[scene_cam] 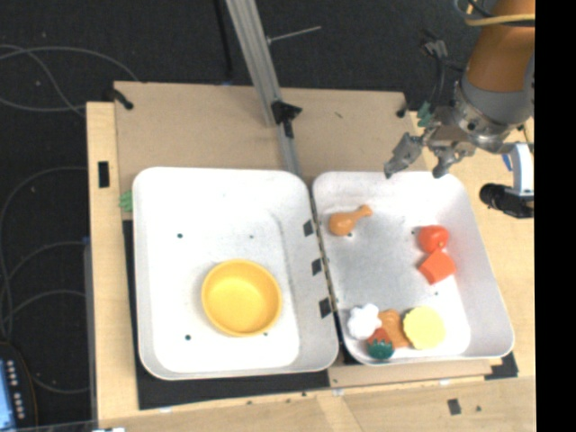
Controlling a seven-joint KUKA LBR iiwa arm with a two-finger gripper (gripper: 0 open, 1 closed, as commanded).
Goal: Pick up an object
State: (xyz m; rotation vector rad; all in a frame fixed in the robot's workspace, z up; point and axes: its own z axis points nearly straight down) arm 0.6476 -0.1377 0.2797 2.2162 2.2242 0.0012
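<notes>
White plastic makes up the 2 shallow bins, side by side on the bench. The left bin (171, 214) carries a yellow bowl (240, 297), sitting upright near its front half. The right bin (396, 241) holds the likely picks: a tan, drumstick-shaped toy (347, 220) lying alone near the back-left corner, 2 red-orange pieces (435, 253) touching each other toward the right wall, and a tight cluster at the front rim, with a white piece (363, 320), a small orange piece (390, 322), a green and red bit (380, 348) and a yellow disc (423, 328) crowded together.

The gripper (419, 162) hangs above the back rim of the right bin, its 2 fingers spread wide with nothing between them. It sits high and apart from every object, so the pick appears not yet begun; the spread fingers suit a descent over a target.

The task names no particular object. In my judgement the drumstick toy is the easiest choice: it lies nearest the gripper and has bare floor around it, so the fingers can straddle it. The front cluster looks riskier, since the pieces press against each other and against the bin wall, leaving little room for a finger to slip in.
</notes>
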